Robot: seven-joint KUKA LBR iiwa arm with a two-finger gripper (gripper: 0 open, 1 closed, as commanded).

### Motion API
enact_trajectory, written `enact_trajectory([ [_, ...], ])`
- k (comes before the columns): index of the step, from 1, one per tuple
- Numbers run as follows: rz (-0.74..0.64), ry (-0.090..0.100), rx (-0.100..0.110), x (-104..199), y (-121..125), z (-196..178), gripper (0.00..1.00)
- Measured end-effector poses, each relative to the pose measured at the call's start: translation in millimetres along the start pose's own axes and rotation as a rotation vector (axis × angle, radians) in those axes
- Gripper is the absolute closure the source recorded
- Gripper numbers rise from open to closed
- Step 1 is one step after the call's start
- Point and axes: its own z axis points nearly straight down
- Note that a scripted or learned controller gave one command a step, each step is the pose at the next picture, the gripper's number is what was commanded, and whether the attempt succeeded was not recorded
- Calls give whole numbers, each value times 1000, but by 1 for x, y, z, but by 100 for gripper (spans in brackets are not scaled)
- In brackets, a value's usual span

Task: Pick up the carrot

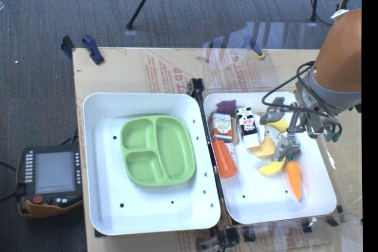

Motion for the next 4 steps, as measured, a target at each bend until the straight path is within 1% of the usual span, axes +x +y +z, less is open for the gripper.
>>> enact_trajectory([
  [1,-142,3,-2,44,-60,195,0],
  [2,-148,2,-4,42,-57,186,100],
  [3,-242,-3,-1,41,-49,162,100],
  [4,-246,-3,-3,39,-47,154,100],
])
